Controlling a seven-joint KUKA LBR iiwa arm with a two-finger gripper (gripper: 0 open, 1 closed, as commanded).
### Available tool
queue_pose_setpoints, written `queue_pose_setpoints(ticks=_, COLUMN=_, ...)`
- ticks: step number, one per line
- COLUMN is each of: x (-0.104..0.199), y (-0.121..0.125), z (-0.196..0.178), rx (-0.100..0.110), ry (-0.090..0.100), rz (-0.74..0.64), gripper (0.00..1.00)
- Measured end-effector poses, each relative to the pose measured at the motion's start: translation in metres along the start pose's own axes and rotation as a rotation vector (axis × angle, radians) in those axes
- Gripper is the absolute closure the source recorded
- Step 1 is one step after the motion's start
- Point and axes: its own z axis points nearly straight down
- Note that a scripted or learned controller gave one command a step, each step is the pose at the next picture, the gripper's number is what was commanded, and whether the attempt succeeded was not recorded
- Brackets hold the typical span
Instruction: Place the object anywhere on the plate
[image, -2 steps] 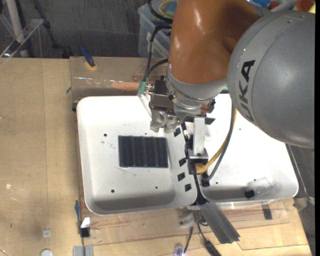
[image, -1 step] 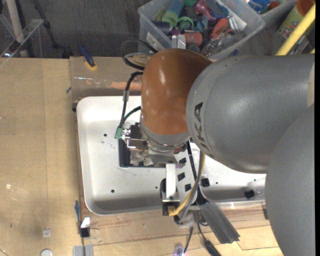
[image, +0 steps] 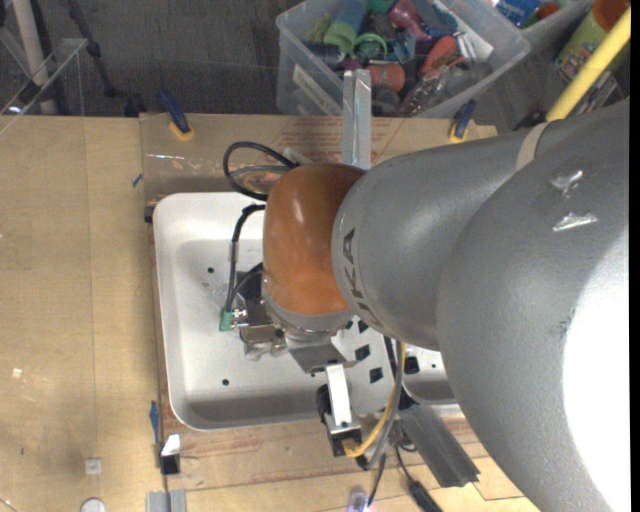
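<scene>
Because our arm (image: 450, 270) leans far over the white bin (image: 185, 300) from the bench's right, its orange band (image: 300, 240) and wrist cover most of that bin's floor. We cannot tell how the tool stands beneath them, nor where the object or the plate lies. Beyond the bin, a clear tub (image: 300, 60) holds a jumble of bright toys (image: 400, 35).

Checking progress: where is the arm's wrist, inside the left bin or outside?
Inside: the orange band and wrist hang over the left bin.
</scene>
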Motion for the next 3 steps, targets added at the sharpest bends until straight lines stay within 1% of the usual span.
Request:
queue_pose_setpoints(ticks=1, x=-0.004, y=0.019, z=0.091, rx=-0.013, ry=0.007, rz=0.034, gripper=1.0)
queue_pose_setpoints(ticks=2, x=-0.002, y=-0.001, z=-0.095, rx=-0.002, ry=0.0, rz=0.053, gripper=1.0)
queue_pose_setpoints(ticks=3, x=-0.001, y=-0.001, z=-0.091, rx=-0.002, ry=-0.001, rz=0.26, gripper=1.0)
